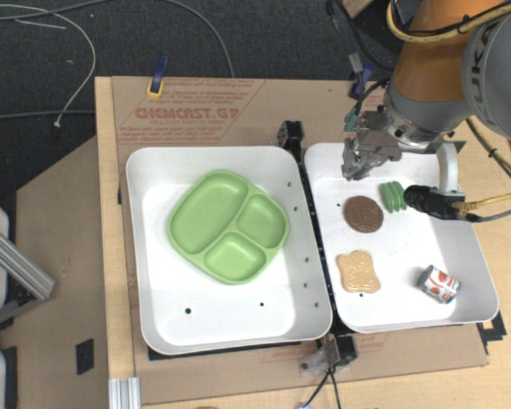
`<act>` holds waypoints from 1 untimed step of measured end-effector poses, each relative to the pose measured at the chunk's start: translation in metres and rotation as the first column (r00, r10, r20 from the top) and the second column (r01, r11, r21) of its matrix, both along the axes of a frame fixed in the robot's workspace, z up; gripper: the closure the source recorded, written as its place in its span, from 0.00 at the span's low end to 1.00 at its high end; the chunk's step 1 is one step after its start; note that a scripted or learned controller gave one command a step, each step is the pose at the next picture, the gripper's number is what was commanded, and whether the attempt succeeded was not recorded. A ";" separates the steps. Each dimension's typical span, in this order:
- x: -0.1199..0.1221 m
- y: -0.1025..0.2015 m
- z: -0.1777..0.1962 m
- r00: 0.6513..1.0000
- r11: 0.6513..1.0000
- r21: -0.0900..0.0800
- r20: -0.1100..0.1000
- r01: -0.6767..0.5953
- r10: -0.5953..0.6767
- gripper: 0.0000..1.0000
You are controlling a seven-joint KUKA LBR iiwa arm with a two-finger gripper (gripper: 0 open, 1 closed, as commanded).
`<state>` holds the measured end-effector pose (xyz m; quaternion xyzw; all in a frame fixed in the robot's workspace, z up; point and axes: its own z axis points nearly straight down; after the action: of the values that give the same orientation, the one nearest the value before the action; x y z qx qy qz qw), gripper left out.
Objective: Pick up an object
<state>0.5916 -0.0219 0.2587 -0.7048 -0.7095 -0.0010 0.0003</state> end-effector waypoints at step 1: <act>0.005 0.059 -0.018 1.000 1.000 0.001 -0.005 0.000 0.000 1.00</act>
<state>0.5964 0.0374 0.2407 -0.7048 -0.7094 0.0006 0.0024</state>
